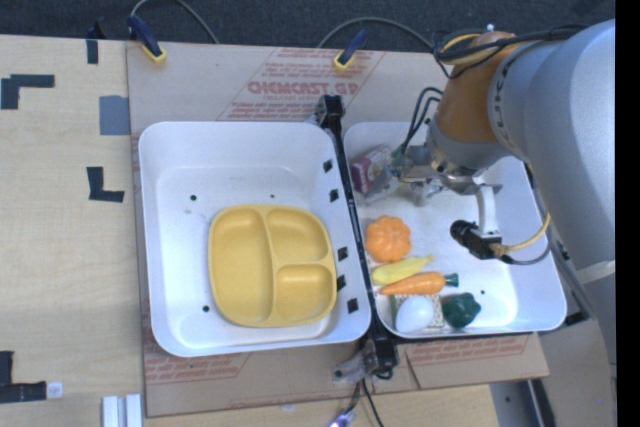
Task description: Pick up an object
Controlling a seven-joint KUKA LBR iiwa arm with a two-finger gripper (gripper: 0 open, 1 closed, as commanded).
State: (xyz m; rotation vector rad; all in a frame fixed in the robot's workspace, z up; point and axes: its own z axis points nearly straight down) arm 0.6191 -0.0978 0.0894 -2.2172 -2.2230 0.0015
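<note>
The right bin (520,300) holds several toy foods: an orange pumpkin-like piece (388,238), a yellow banana-shaped piece (402,269), a carrot (412,284), a white egg (413,314) and a dark green piece (461,310). A pinkish clear packet (368,170) lies at the bin's far left corner. My gripper (412,177) hangs low over that far end, just right of the packet and above the pumpkin piece. The wrist hides the gripper's tips.
The left bin (170,175) holds a yellow divided tray (272,265). A black divider (345,205) runs between the bins. A black cable end with a yellow lead (480,240) dangles over the right bin's middle. The grey arm (570,105) covers the bin's right side.
</note>
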